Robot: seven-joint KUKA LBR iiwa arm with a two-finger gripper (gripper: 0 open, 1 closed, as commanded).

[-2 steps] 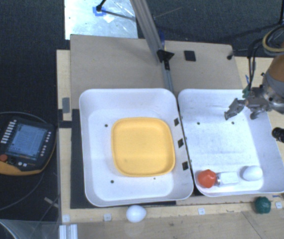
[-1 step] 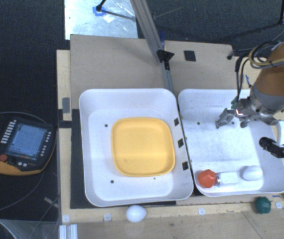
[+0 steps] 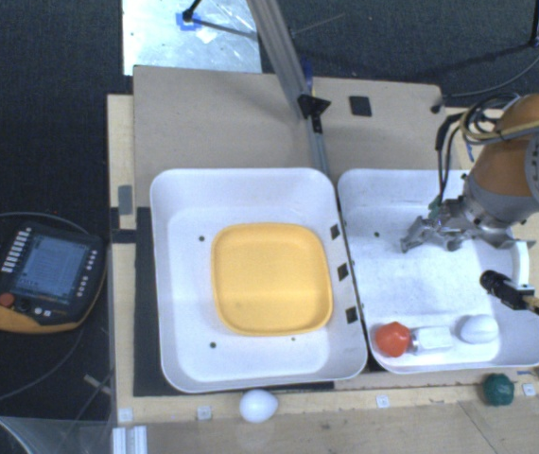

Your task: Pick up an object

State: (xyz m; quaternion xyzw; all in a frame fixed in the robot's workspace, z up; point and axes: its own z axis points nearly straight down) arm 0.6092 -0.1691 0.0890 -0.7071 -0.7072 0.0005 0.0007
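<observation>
Grey arm over the right bin, nothing seen in its grip.
Reaching in from the right, the arm (image 3: 511, 164) bends down at its orange band and tilts left, putting the jaws (image 3: 419, 237) low over the far half of the right bin (image 3: 383, 282); how far open they stand cannot be told, and no object shows between them. Well apart, along that bin's near wall, lie a red ball (image 3: 391, 339), a white tube (image 3: 432, 339) and a white egg (image 3: 478, 329). A yellow plate (image 3: 271, 277) sits in the left bin (image 3: 180, 282). Another white egg (image 3: 258, 406) rests on the counter (image 3: 213, 112).
</observation>
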